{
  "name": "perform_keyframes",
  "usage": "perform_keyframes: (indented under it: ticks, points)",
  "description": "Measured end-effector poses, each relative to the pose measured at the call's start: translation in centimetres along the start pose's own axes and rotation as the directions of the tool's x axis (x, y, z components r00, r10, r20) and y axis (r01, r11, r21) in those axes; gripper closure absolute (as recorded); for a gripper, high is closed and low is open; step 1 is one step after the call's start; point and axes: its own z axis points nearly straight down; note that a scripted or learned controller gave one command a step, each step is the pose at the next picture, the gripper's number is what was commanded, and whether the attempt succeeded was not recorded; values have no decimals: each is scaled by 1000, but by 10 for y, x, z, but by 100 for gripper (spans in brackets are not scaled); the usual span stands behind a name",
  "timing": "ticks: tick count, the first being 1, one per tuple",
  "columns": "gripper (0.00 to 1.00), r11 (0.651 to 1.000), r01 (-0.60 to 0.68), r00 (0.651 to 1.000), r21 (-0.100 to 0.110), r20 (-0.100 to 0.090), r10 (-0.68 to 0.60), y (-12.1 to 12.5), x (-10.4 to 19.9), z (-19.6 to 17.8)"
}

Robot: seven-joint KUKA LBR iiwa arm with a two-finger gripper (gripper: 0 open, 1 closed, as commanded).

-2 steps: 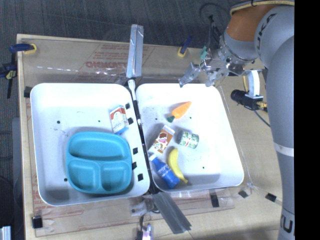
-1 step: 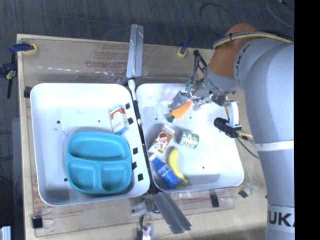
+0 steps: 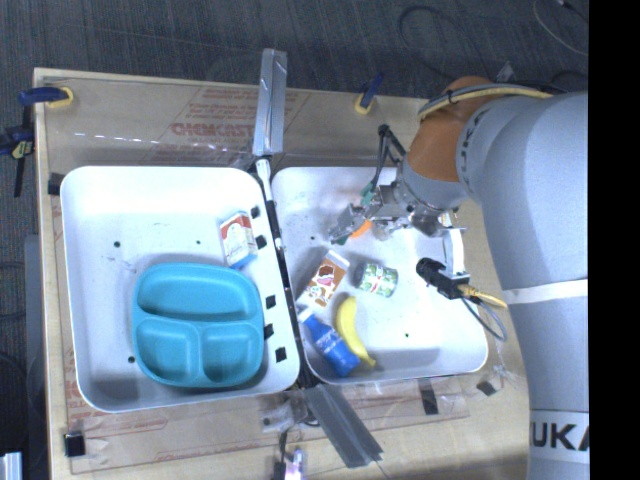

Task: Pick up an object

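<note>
- Nearest the front edge of the bench, the right bin (image 3: pixel 470 348) holds a yellow banana (image 3: pixel 350 330) and a blue packet (image 3: pixel 328 346) side by side in its front left corner.
- In the left bin (image 3: pixel 90 268) a blue divided tray (image 3: pixel 200 325) lies toward the front edge, and a small red and white carton (image 3: pixel 236 238) lies behind it, near the wall between the bins.
- In the middle of the right bin lie a small green-labelled can (image 3: pixel 378 279) on its side and, just left of it, a flat printed packet (image 3: pixel 323 283).
- Farther back, the hand (image 3: pixel 372 220) is low over the back part of the right bin, next to a small orange and green object (image 3: pixel 352 232). This object looks thin and small; its shape cannot be read well.
- Whether the hand is wide or narrow cannot be told, because cables and the wrist cover it.
- Judgement: the pick is not yet done. No object is seen lifted; all lie on the bin floor. Closing and lifting are left.
</note>
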Motion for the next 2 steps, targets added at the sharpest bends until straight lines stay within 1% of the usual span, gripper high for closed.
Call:
perform_keyframes:
  ticks: [1, 2]
  points:
    - [100, 1000, 4, 1000, 1, 0, -4, 1, 1, -11]
    - [100, 971, -239, 971, -1, -1, 239, 21, 65, -129]
